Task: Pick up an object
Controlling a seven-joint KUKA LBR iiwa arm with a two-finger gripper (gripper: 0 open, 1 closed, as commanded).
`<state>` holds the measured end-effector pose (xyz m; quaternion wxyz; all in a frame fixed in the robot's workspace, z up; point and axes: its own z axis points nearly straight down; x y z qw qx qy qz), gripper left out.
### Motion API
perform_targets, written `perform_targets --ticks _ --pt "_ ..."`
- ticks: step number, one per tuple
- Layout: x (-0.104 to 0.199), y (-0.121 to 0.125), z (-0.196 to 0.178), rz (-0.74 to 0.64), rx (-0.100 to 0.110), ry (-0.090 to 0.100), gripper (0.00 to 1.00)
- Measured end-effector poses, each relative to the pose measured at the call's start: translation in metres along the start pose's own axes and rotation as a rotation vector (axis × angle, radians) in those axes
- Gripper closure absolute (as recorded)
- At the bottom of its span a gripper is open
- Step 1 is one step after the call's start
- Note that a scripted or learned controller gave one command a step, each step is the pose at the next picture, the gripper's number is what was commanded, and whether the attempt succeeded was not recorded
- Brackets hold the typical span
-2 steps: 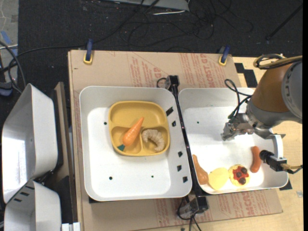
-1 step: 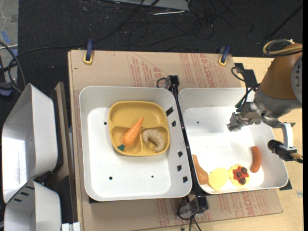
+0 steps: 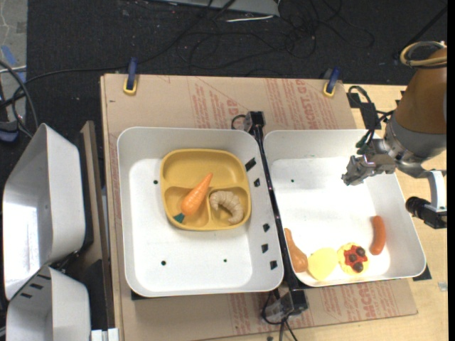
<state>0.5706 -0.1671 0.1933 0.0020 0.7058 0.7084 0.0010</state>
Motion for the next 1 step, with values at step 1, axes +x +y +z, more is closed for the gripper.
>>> perform_targets --ticks 1 --pt "0.0004 0.0067 -0.0627 -0.001 -0.002 -0.001 1.0"
